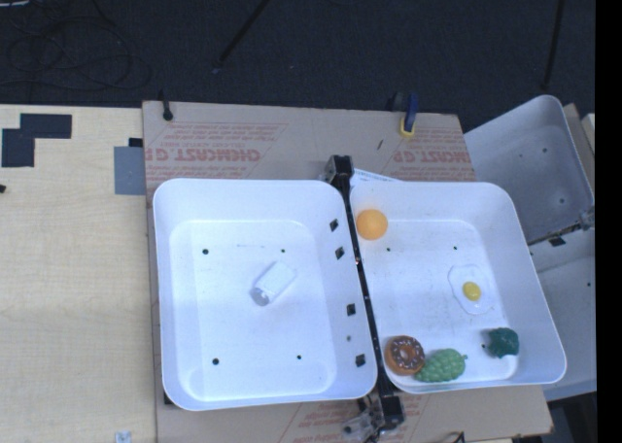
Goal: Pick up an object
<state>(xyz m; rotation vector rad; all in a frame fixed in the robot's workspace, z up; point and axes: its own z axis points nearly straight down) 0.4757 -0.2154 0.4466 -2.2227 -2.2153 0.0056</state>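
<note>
orange ball (371, 224) in right bin (530, 266)

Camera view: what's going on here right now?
Nothing is being handled at this moment. Two white bins sit side by side on the bench. The left bin holds a small white cylinder lying on its side. The right bin holds an orange ball near its top left corner, a fried egg toy, and along the bottom edge a donut, green grapes and a dark green broccoli piece. No pick has begun.
</note>
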